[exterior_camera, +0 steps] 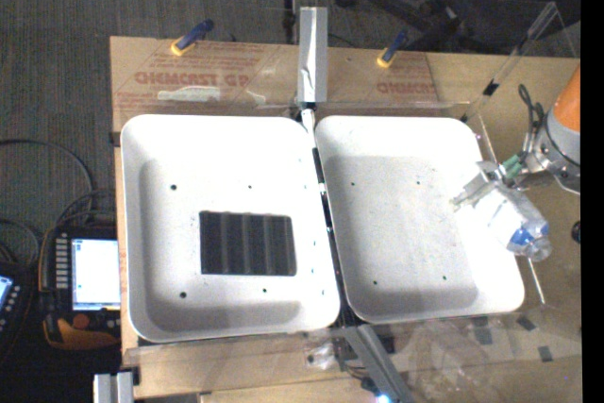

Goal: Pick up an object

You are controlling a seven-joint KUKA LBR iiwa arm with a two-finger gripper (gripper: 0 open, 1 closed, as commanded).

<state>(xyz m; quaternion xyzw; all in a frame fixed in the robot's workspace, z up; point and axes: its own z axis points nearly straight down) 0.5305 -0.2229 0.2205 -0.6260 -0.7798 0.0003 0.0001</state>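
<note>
- Camera view, layout: the left bin point(142, 156) and the right bin point(396, 142) stand side by side, rims touching. The arm point(572, 123) enters at 3 o'clock.
- Camera view, gripper: the gripper point(494, 176) sits over the right bin's rim at 3 o'clock. The jaw state cannot be determined, because the tool is small and blurred against the white wall.
- Camera view, candidate objects:
  - A dark ribbed block point(247, 243) lies flat in the left bin, just toward 5 o'clock from that bin's centre and well apart from the gripper.
  - A clear plastic item point(517, 224) with a blue part lies at 4 o'clock of the right bin, on or over the rim, just beside the gripper at its 5 o'clock.
- Progress, as a judgement:
  - No object is confirmed as held.
  - Contact between the gripper and the clear plastic item cannot be verified.
  - The grasp and the lift remain to be shown.
- Object appearance:
  - The block is rectangular and black, with parallel ridges running lengthwise.
  - The clear plastic item is translucent, crumpled in outline and hard to delimit.
</note>
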